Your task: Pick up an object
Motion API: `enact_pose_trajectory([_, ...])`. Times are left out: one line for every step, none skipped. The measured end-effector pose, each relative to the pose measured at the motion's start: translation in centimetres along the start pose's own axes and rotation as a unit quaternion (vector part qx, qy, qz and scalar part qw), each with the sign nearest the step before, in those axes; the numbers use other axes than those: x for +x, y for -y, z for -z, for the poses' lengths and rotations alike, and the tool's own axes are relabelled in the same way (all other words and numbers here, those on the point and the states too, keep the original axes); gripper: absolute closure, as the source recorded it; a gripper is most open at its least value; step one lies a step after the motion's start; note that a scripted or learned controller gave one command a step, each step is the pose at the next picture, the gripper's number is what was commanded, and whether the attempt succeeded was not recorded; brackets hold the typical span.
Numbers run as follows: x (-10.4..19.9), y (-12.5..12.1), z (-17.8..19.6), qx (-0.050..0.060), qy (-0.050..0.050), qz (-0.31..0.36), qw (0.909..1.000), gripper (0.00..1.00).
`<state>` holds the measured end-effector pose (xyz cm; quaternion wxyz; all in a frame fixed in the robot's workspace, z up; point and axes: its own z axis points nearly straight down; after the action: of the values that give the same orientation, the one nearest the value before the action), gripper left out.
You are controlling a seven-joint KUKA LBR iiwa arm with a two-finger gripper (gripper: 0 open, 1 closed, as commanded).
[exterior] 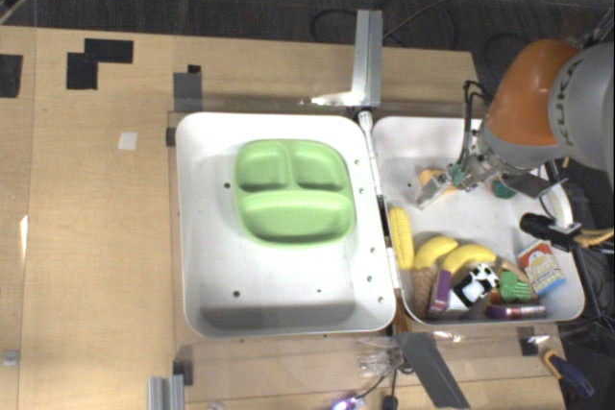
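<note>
The gripper (440,185) is low in the right bin (404,134), in its upper half, a little toward 11 o'clock from the bin's centre. The arm (538,106) comes in from 3 o'clock, and its orange band hangs over the bin's 2 o'clock corner. Whether the claw is apart or together cannot be told: the tip is small and blurred against the white floor.

A small yellow piece (430,176) lies right at the tip, on its 10 o'clock side. It is touching or nearly touching, and which of the two is unclear. Nothing is seen clamped. A teal bit (504,190) sits at 3 o'clock from the gripper, close under the wrist.

The rest of the objects crowd the bin's near edge, from 5 to 8 o'clock, well apart from the gripper. A corn cob (401,238) lies along the left wall at 8 o'clock. Just beside it are two bananas (454,253), touching each other. Below them a purple bottle (440,293) leans next to a black-and-white toy (478,283), and a dark tube (516,310) lies along the 6 o'clock rim. A small box (541,267) in red, white and blue stands at 4 o'clock. The floor between this pile and the gripper is bare.

The left bin (207,206) holds a green divided plate (291,189), slightly toward 12 o'clock of its centre. A metal post (368,53) stands at 12 o'clock between the two bins.
</note>
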<state>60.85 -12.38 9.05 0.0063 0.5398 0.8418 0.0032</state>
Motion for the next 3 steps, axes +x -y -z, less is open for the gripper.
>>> enact_pose_trajectory([0.2,-0.2,1.2,-0.002,-0.002,0.0,1.0,1.0])
enact_pose_trajectory([0.1,-3.0,6.2,0.004,-0.002,-0.014,0.9999,1.0])
enact_pose_trajectory([0.1,-3.0,6.2,0.004,-0.002,-0.014,0.9999,0.0])
